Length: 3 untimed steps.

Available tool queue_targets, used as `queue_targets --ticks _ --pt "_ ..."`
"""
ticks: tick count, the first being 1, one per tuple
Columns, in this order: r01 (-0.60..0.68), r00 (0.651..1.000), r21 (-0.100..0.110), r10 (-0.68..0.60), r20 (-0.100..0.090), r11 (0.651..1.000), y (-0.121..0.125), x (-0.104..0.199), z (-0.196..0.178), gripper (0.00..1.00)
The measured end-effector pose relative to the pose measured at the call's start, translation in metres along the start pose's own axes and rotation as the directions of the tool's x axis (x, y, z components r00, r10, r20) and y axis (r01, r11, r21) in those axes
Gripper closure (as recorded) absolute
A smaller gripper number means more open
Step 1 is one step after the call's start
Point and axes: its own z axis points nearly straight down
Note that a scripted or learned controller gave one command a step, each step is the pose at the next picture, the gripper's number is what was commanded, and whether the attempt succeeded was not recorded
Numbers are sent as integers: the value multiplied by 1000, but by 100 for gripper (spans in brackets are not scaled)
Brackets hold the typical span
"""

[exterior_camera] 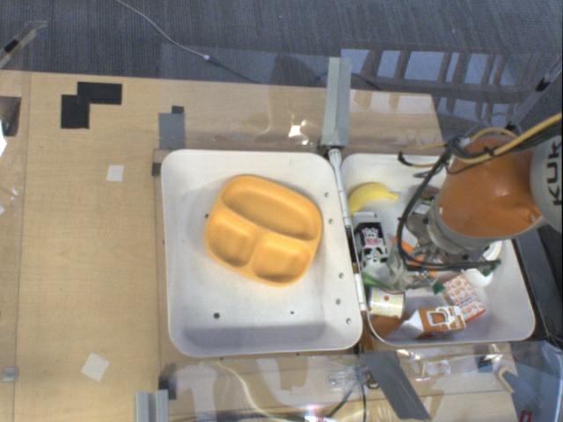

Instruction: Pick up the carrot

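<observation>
The arm's orange band [488, 192] and grey wrist hang over the middle of the right bin [519, 323]. Below the wrist, my gripper [422, 258] reaches down among the cluttered items, and the wrist and cables cover most of it. A small orange sliver [407, 253] shows by the gripper's left side. I cannot tell whether that sliver is the carrot. Nothing can be seen held.
The right bin holds a yellow fruit [374, 196], a black-and-white box [369, 240], a green item [378, 277], a small cup [387, 303], a brown-orange carton [435, 321] and a red-white packet [464, 294]. A yellow divided plate [262, 229] lies in the left bin [189, 323].
</observation>
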Motion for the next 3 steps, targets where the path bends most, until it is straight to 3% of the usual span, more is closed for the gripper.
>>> queue_targets --ticks 1,2,3 --pt "-5 1000 -3 5 5 1000 -16 32 0 100" --pt "-438 899 -7 438 -11 899 -27 24 1 100" --pt "-319 948 -13 319 -14 948 0 37 -49 100"
